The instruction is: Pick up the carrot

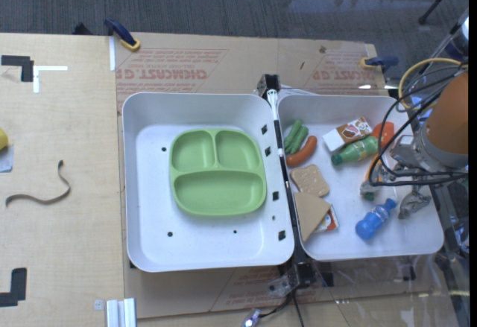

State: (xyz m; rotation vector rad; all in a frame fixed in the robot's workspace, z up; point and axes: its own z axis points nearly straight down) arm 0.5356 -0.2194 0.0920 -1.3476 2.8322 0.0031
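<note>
An orange carrot (pixel 383 132) lies at the back right of the right bin (pixel 417 243), partly hidden behind the arm's cables. My gripper (pixel 390 196) hangs low over the right side of this bin, in front of the carrot and apart from it. It is open, with only bare bin floor between its fingers. A blue bottle (pixel 373 220) lies just in front of the gripper.
The right bin also holds a green bottle (pixel 354 152), a small red-and-white packet (pixel 352 130), a green vegetable (pixel 294 133) beside a reddish sausage-like piece (pixel 301 152), and two tan bread slices (pixel 310 181). The left bin (pixel 141 229) bears a green divided plate (pixel 218 171).
</note>
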